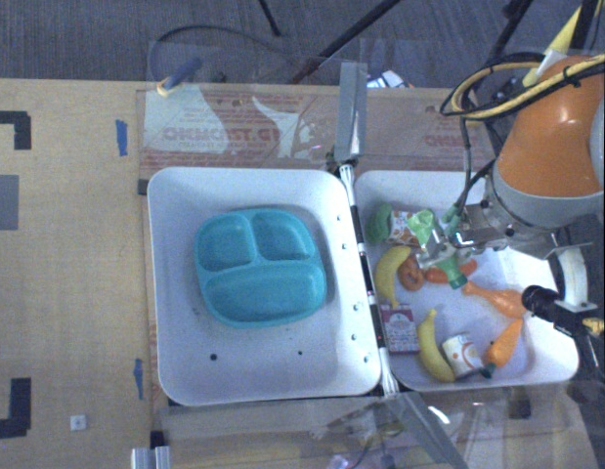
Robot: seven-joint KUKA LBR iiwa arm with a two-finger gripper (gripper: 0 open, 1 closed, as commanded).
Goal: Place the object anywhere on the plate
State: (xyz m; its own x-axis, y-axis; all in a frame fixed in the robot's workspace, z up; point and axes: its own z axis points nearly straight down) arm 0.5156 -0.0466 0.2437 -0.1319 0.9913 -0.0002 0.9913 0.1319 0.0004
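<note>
One camera looks down at a slant from above the counter [58, 262], far enough to take in both white bins: the left bin [175, 360] sits mid-frame, the right bin [556, 360] toward the right edge.

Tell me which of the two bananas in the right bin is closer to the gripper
The upper banana, lying by the bin's left wall, just left of the gripper. The other banana lies lower down, near the bin's front edge, beside a small carton.

Teal 3-section plate [261, 266] lies flat, centre of left bin [175, 291].
</note>
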